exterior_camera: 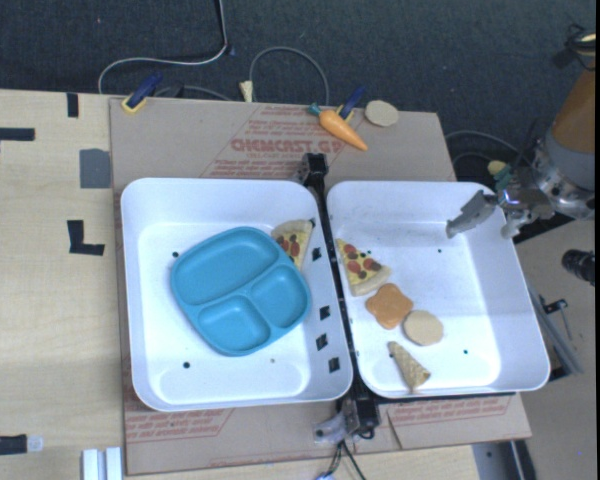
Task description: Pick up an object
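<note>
Right bin (500, 298) has a pizza slice (360, 266), an orange nugget (389, 306), a round cookie (423, 327) and a cone-shaped wedge (410, 366). Gripper (492, 212) hovers over that bin's upper right, fingers spread, nothing between them. Blue tray (240, 290) sits in the left bin (145, 298).

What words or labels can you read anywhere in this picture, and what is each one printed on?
"CHEMCAST" in red, partly readable, on the brown cardboard sheet behind the two white bins.
The letters after it are cut off by a clamp and too blurred to read.
Red print on the cardboard's front edge: too small to read.
</note>
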